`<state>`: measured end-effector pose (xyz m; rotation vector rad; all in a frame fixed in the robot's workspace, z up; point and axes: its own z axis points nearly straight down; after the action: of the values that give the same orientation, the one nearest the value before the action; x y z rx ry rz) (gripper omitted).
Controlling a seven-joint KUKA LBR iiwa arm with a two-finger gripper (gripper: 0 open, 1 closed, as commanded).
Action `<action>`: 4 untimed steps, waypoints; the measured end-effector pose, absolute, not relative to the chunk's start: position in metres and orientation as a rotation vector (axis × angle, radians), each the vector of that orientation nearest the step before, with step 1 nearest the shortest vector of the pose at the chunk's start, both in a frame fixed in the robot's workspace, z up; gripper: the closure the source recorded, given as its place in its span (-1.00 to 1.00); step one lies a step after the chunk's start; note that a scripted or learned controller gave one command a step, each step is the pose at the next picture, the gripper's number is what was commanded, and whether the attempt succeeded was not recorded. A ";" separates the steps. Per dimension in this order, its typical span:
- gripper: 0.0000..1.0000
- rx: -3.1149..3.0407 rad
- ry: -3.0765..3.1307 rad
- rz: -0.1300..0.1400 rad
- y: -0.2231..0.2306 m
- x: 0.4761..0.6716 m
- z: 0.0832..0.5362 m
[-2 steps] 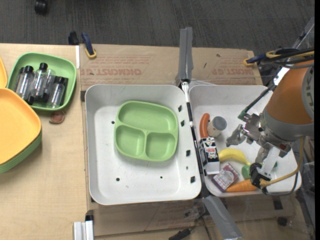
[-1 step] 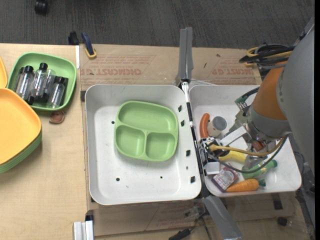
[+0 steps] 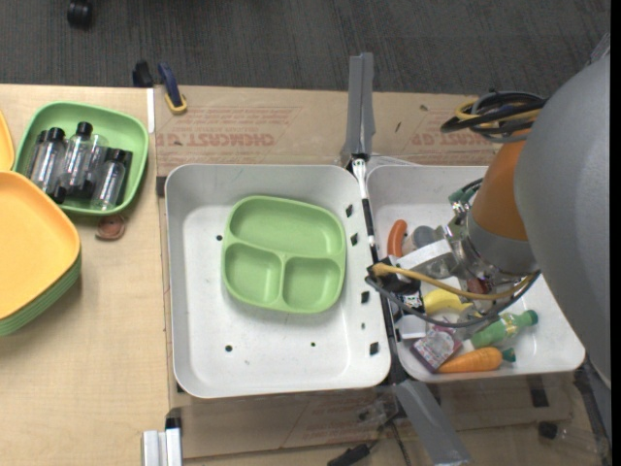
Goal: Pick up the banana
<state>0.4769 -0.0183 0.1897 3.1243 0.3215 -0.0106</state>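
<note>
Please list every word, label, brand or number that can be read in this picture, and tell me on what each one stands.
"CHEMCUTZ": red print, upside down, on the cardboard sheet behind the left bin.
A second red print on the cardboard behind the right bin: too faint to read.
Labels on the small bottles in the green tray: too small to read.

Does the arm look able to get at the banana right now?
Probably yes: the arm hangs right above the banana in the right bin, though cables and crowded items may hinder a clean grasp.
</note>
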 end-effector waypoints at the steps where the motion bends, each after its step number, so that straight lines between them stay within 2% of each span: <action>1: -1.00 3.116 0.388 -0.010 0.057 0.477 0.190; 2: -1.00 3.100 0.495 -0.007 0.173 0.477 0.136; 3: 1.00 3.101 0.481 -0.013 0.170 0.477 0.145; 4: 1.00 3.081 0.604 -0.010 0.087 0.477 0.190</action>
<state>0.4768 0.0869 0.1903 3.0812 0.6041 -0.0102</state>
